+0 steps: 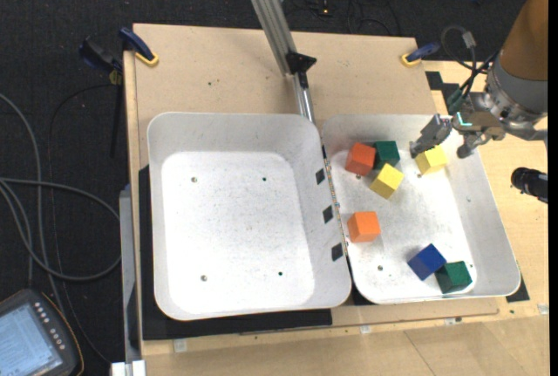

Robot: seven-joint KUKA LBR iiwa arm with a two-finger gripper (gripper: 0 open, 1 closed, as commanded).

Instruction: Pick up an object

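Note:
Several small cubes lie in the right bin (445,208). An orange cube (360,159), a green cube (386,152) and a yellow cube (386,181) cluster at its upper left. A second yellow cube (431,160) sits near the top. Lower down are another orange cube (364,226), a blue cube (426,262) and a green cube (454,276). My gripper (450,139) hovers at the bin's upper right, open, just above and right of the second yellow cube. I see nothing between its fingers.
The left bin (235,217) stands beside the right one, with black clips along their shared edge. A slanted metal pole (266,3) rises from the bench's back. Clamps (139,47) sit at the bench's back corners.

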